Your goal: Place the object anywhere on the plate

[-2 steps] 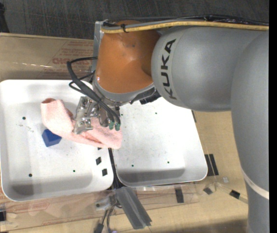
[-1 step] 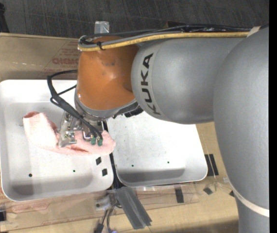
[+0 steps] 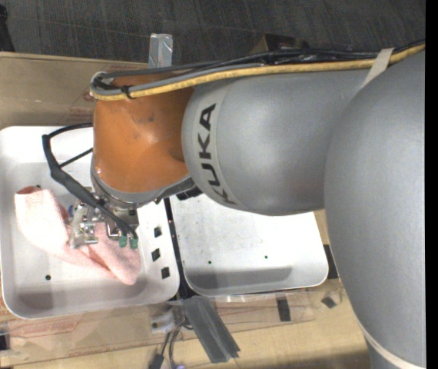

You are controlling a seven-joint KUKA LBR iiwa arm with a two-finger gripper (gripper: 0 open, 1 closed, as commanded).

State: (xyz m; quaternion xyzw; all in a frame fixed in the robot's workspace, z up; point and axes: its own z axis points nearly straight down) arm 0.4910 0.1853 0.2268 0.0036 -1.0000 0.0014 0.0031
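Pickup looks to be the step in hand, judging by where things stand. The grey arm [image 3: 280,144] with its orange band [image 3: 134,144] reaches in from the right and across to the left white bin [image 3: 4,206]. Its gripper [image 3: 96,229] is down low in the middle of that bin, with black cables looping around the wrist.

The pink, soft, cloth-like object [image 3: 42,217] lies on the floor of the left bin. It stretches from the left side, where a redder end shows, toward the near right corner. The gripper sits directly over the middle of it and looks to be touching or pressing into the material. The metal parts are small and tangled with glare, so I cannot tell whether the gripper is released, clenched or grasping the pink thing, and I would not call it held.

The right white bin [image 3: 250,252] lies just beside the left one, partly under the arm's bulk. Where the plate sits I cannot tell, since the big grey links cover much of the wooden bench [image 3: 34,91].

As I read it, the next move calls for a firm grip on the soft material. A straight lift would then show whether it comes up with the gripper, before any carry to the plate. Limp fabric may slip or trail, so a shallow pinch could easily fail.
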